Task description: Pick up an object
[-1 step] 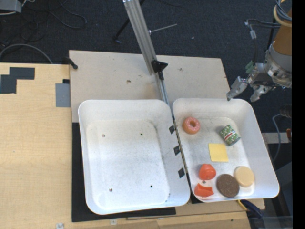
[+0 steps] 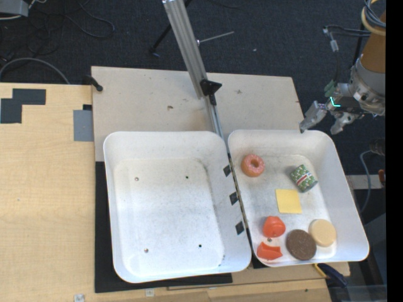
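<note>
The right bin point(image 2: 340, 162) holds several small items: a pink doughnut point(image 2: 253, 165), a green can point(image 2: 303, 177) lying on its side, a yellow square slice point(image 2: 289, 201), a red tomato-like piece point(image 2: 273, 226), an orange-red wedge point(image 2: 269, 251), a brown disc point(image 2: 301, 245) and a cream-coloured round piece point(image 2: 322, 233). My gripper point(image 2: 326, 120) hangs above the far right corner of this bin, beyond its rim, with its two fingers spread apart and nothing between them. It is well clear of all the items.
The left bin point(image 2: 165, 206) sits beside the right one, with black clips point(image 2: 230, 197) along the shared edge. A slanted aluminium rail point(image 2: 189, 46) rises behind the bins. Pale board lies behind them, with a wooden table to the left.
</note>
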Action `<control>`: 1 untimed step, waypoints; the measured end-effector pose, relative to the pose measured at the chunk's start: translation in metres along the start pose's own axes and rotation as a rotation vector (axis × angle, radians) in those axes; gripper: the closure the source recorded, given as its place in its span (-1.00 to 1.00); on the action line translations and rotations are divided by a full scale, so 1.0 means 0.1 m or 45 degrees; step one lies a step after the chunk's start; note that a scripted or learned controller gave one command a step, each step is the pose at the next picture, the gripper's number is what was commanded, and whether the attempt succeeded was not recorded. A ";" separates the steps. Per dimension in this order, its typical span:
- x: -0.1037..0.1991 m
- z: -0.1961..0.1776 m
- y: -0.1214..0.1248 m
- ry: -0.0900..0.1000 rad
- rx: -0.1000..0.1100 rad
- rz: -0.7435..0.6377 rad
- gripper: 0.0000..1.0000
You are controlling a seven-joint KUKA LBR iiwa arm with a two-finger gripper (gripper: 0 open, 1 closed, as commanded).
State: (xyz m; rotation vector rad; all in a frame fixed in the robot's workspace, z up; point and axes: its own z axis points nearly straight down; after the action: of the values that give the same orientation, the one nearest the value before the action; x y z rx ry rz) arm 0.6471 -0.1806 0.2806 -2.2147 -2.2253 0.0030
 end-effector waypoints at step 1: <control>0.04 0.44 0.00 0.001 0.004 -0.002 -1.00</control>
State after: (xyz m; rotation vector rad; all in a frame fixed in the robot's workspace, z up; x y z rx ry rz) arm 0.6474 -0.1767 0.2370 -2.2105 -2.2251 0.0057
